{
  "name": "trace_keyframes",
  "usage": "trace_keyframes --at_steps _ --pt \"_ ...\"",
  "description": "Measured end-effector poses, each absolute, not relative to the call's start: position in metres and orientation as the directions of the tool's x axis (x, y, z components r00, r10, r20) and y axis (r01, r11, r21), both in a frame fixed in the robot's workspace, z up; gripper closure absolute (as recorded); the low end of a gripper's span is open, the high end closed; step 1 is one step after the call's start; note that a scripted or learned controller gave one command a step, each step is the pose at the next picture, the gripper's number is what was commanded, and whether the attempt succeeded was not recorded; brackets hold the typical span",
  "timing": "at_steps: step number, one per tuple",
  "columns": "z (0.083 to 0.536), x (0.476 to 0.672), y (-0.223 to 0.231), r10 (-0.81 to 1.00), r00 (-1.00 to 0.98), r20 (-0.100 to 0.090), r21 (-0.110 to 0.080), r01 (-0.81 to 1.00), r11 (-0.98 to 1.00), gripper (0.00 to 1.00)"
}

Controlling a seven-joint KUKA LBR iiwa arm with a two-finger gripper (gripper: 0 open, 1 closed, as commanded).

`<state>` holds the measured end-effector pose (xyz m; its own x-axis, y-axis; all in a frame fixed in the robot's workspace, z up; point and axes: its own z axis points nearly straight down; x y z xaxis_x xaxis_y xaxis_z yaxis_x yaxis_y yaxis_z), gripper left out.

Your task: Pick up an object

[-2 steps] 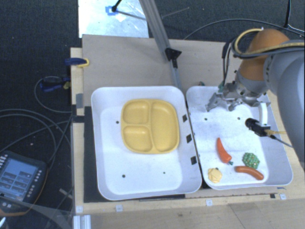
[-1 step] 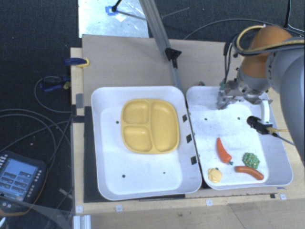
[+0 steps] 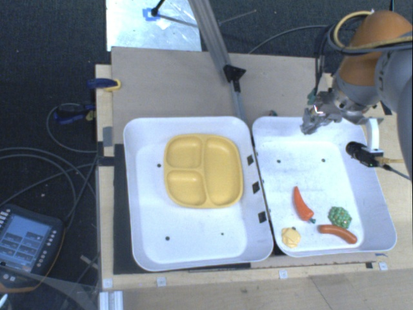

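Observation:
The right bin (image 3: 361,179) holds a red pepper (image 3: 302,204), a green broccoli-like piece (image 3: 339,216), an orange-red sausage (image 3: 337,234) and a small yellow piece (image 3: 291,237), all near its front. My gripper (image 3: 311,125) hangs over the back left corner of that bin, far from all of them. Nothing shows between its fingers.
The left bin (image 3: 148,237) bears a yellow divided plate (image 3: 201,170) at its middle. A grey pole (image 3: 213,31) slants down to the bench behind the bins. Cables and a handheld screen (image 3: 22,237) lie off the bench at the left.

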<state>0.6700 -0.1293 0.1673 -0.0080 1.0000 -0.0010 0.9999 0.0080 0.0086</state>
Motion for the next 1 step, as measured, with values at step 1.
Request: trace_keyframes --at_steps 1 --pt "0.218 0.6762 -0.1369 1.0 -0.009 -0.002 0.009 1.0 0.009 1.0"
